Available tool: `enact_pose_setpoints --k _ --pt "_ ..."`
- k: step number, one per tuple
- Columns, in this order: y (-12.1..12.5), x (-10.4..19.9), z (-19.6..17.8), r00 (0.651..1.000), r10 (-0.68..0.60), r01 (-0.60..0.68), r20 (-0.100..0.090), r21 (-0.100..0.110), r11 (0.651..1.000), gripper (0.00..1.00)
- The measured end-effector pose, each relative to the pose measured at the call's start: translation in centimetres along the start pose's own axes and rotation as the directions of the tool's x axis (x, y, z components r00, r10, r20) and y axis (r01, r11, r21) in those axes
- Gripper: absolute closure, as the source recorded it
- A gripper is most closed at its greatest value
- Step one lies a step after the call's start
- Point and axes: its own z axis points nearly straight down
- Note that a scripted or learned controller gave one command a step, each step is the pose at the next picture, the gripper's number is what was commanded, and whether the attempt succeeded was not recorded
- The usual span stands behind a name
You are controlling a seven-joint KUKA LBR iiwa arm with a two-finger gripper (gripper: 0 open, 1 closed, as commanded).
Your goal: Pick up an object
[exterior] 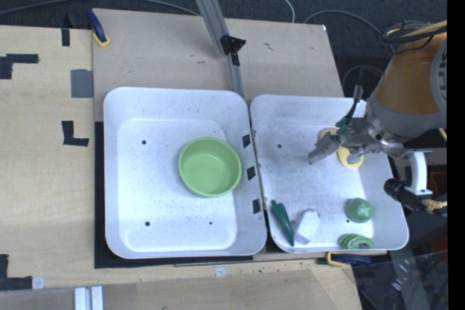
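Far off to the claw's left, a green bowl (210, 167) sits alone in the left bin (123, 112). Over the right bin (290, 120) hovers the claw (336, 145), fingers spread, nothing pinched. Just beside it to the right, touching or not I cannot tell, lies a yellow piece (354, 160), the nearest candidate; below waits a green ball (358, 210).

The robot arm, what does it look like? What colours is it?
The arm comes in from the right and looks fat and rounded. The big part you see is orange, with some grey beside it at the edge. At its end sits a small grey metal gripper with thin fingers, over the right bin. Dark cables curl around the arm's top, and a yellowish bit sits by the gripper.
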Motion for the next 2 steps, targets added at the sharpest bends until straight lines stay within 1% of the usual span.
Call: enact_pose_setpoints --k 1,2 --pt "0.0 0.0 0.0 1.000 0.000 0.000 0.000 0.000 1.000 0.00" --pt "-1.0 0.3 6.0 1.000 0.002 -0.002 0.000 0.006 1.000 0.00"
